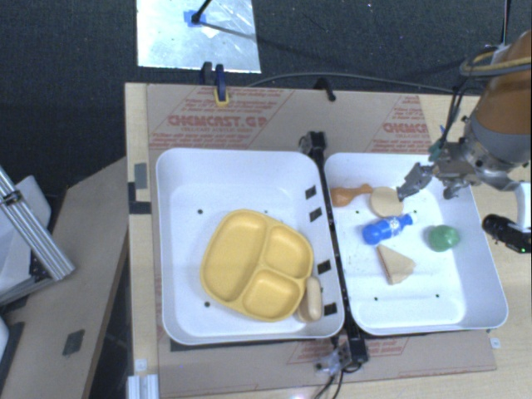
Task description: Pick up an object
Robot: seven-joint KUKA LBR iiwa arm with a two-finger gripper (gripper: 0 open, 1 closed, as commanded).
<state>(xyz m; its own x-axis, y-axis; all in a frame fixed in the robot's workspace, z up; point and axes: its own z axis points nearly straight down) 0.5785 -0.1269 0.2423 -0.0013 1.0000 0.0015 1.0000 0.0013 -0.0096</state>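
Yellow tray (258, 263) fills left bin (179, 223); gripper (431, 179), fingers seemingly spread, hovers near blue bottle (386, 228), green ball (443, 238)

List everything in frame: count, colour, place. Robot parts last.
yellow plastic divided tray: 1, yellow, left white bin
beige bread-roll-shaped piece: 1, tan, left bin, against the tray's near right edge
left white bin: 1, white, bench left
right white bin: 1, white, bench right
blue plastic bottle: 1, blue, right bin, middle
green round lump: 1, green, right bin, right side
tan wedge: 1, tan, right bin, below bottle
orange-tan spoon-shaped piece: 1, right bin, far left
pale round disc: 1, beige, beside it
pincer: 1, grey, above right bin's far side
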